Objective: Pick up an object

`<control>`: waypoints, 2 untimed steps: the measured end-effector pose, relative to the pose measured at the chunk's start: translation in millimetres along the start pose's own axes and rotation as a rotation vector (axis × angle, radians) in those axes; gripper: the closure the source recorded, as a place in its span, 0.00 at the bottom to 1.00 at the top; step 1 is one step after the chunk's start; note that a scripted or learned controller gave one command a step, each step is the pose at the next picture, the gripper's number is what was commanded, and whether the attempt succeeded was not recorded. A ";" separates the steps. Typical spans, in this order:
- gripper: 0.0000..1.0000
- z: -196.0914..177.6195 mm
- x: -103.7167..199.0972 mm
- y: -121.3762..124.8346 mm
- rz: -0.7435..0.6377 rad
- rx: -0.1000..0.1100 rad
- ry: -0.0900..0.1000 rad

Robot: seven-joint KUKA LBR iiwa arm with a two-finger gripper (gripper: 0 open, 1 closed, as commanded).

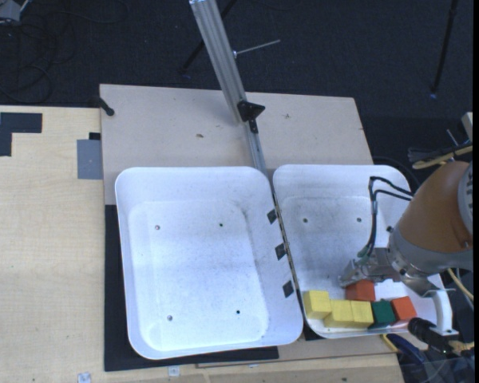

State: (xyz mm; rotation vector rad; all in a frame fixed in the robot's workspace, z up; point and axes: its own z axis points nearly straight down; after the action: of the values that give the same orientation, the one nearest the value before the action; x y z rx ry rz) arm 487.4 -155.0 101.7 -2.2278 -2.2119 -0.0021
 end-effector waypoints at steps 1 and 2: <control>1.00 8.7 -13.6 1.5 -0.006 -0.004 -0.001; 1.00 8.9 57.1 8.8 -0.012 -0.008 -0.003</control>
State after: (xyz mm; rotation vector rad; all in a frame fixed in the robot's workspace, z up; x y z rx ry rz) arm 496.6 -97.9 93.0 -2.2201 -2.2302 -0.0078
